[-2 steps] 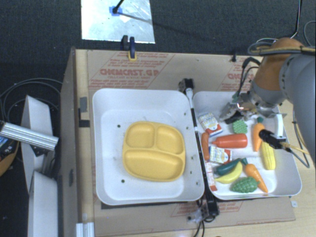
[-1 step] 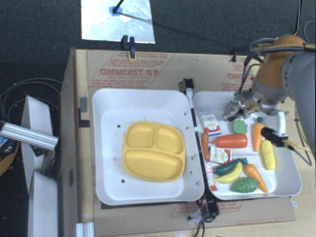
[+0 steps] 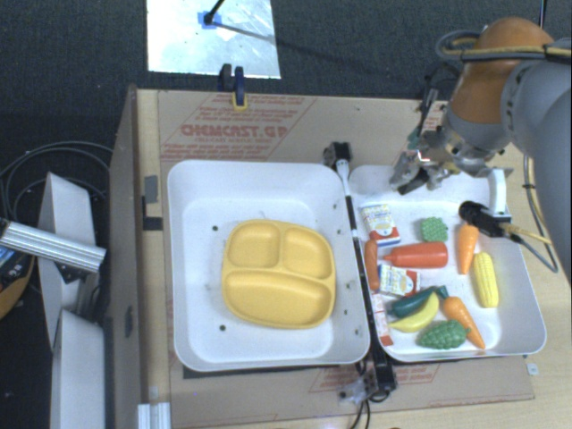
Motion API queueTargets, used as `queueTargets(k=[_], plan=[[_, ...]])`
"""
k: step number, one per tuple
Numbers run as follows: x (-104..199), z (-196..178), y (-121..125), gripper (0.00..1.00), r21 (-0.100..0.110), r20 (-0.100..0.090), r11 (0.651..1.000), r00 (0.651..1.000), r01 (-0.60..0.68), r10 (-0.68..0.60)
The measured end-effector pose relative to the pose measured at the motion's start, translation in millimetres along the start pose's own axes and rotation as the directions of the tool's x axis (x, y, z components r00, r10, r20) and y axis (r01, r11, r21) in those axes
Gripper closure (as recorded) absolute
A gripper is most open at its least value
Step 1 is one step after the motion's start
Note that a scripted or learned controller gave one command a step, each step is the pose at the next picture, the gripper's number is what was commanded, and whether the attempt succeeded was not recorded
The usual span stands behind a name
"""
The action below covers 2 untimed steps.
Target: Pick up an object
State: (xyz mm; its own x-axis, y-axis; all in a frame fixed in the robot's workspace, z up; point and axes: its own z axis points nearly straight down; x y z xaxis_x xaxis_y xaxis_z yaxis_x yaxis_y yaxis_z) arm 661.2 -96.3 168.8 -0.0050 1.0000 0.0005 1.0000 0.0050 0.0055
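Toys are sitting piled in the right bin (image 3: 518,329): carrots (image 3: 466,247), corn (image 3: 484,279), a banana (image 3: 416,315), broccoli (image 3: 441,335), a red sausage (image 3: 416,256). The gripper (image 3: 413,175) is hovering over that bin's far left corner; can't tell how open the claw is, nothing visibly in it. A yellow tray (image 3: 277,272) is lying in the left bin (image 3: 192,239).
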Motion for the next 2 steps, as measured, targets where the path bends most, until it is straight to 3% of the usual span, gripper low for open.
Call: queueTargets(k=[1, 2], plan=[[48.1, -48.7, -64.1, 1.0, 0.003, 0.0, 1.0, 1.0, 0.001, -0.001], [47.6, -48.3, -64.4, 0.0, 0.004, 0.0, 1.0, 1.0, -0.001, 0.001]])
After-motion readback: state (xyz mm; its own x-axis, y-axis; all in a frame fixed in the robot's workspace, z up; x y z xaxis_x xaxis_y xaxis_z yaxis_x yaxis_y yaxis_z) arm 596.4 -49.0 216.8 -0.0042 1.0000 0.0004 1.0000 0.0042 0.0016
